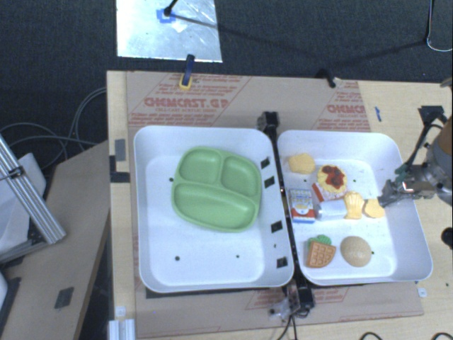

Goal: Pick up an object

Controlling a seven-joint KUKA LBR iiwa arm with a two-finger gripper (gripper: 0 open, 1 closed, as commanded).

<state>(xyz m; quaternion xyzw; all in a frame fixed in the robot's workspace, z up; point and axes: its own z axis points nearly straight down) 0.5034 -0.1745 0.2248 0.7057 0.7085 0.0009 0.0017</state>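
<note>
The right bin (407,225) holds several toy foods: a yellow lump (302,163), a red-and-yellow piece (331,179), a small striped carton (301,205), a pale yellow piece (353,205), a yellow wedge (374,208), an orange waffle (320,252) and a beige round piece (356,251). My gripper (391,194) reaches in over the bin's right side, just right of and slightly above the yellow wedge. Nothing visibly hangs from it.
The left bin (156,261) carries a green divided plate (216,188). A black divider with clips (279,190) runs between the bins. A shiny metal sheet (168,20) lies beyond the bench, and cables trail at left.
</note>
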